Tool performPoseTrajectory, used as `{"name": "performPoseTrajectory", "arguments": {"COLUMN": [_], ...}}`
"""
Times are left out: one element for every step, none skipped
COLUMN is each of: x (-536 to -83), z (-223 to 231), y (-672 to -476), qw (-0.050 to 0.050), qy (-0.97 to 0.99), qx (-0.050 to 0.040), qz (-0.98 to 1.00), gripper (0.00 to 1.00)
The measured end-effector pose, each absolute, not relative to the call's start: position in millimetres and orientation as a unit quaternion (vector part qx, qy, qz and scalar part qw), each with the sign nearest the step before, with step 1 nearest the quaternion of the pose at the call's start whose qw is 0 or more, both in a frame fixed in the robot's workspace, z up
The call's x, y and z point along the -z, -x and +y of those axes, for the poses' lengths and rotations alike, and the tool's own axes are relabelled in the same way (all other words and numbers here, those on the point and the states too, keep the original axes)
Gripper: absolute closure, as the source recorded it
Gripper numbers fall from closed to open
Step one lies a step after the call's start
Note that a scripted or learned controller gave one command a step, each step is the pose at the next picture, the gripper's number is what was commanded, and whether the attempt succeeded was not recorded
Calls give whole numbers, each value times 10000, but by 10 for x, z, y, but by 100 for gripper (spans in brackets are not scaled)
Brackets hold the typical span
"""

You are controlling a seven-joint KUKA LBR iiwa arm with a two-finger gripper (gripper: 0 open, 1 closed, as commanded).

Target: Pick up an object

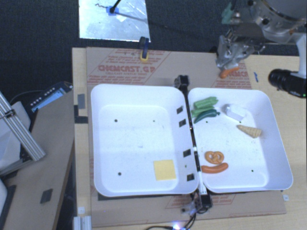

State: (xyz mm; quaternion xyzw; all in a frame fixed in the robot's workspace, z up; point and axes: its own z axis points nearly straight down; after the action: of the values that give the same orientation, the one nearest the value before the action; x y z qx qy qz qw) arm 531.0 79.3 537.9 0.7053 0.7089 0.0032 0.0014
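— where's your camera sitting?
— i've got one, fixed above the bench [144, 61], looking down at a slant, far enough to frame both white bins [139, 95]; the arm [278, 8] enters from the right.

Arm [278, 8] entering from right, wrist high at top; gripper [229, 66] pointing down.

- The gripper [229, 67] hangs above the bench beyond the right bin [275, 143], an orange sausage-like piece [229, 72] between its fingers.
- The right bin holds green pods [205, 107], a pretzel [214, 156] and a wedge [250, 131].
- A yellow square [164, 169] lies in the left bin [103, 143].
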Motion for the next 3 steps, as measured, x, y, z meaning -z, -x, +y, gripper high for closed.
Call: {"name": "performPoseTrajectory", "arguments": {"x": [-5326,-5365,-5152], "z": [1488,1434,1487], "y": [-6269,-5482,-4873], "qw": [4,1,-6], "qy": [-7039,-7050,-7049], "qx": [-14,-18,-4], "qz": [7103,7092,7093], "gripper": [100,100,100]}}
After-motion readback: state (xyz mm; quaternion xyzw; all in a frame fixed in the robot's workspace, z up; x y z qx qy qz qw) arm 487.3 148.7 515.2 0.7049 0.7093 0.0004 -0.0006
